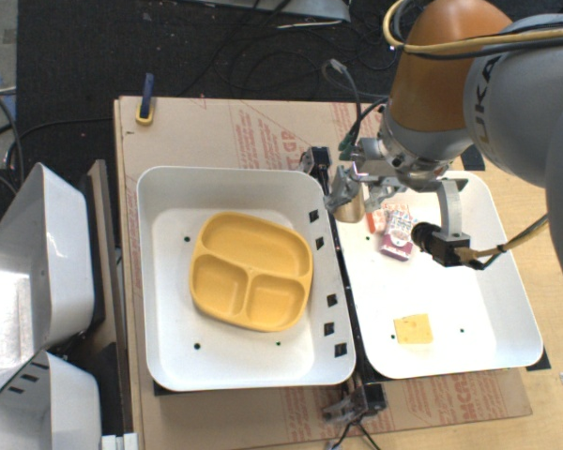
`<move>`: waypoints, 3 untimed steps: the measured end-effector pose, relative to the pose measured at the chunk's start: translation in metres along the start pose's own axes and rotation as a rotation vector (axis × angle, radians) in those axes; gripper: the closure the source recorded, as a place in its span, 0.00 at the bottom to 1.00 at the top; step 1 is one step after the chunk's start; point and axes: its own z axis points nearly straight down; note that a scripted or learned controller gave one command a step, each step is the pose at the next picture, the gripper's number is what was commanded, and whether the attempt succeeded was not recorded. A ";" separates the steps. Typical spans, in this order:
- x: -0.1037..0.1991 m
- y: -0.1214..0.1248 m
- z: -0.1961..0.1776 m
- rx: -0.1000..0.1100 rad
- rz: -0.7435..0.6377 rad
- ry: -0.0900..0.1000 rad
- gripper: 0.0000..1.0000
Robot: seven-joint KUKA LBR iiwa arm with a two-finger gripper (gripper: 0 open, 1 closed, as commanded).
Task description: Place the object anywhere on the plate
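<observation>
Two white bins on the table, end effector (387, 216) low over the pink packet (395, 233), grip state impossible to tell, and crowding neighbours could spoil the pick for the yellow plate (251, 272)

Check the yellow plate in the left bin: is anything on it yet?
Empty. All three compartments of the yellow plate show bare; the yellow slice and the pink packet lie in the right bin.

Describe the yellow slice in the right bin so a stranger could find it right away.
Look in the right bin, near its front edge. There lies a flat yellow cheese-like slice, alone. Unlike the pink packet under the gripper, it is square, plain and thin.
</observation>
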 end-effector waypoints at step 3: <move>0.139 0.038 0.034 0.001 0.001 0.000 1.00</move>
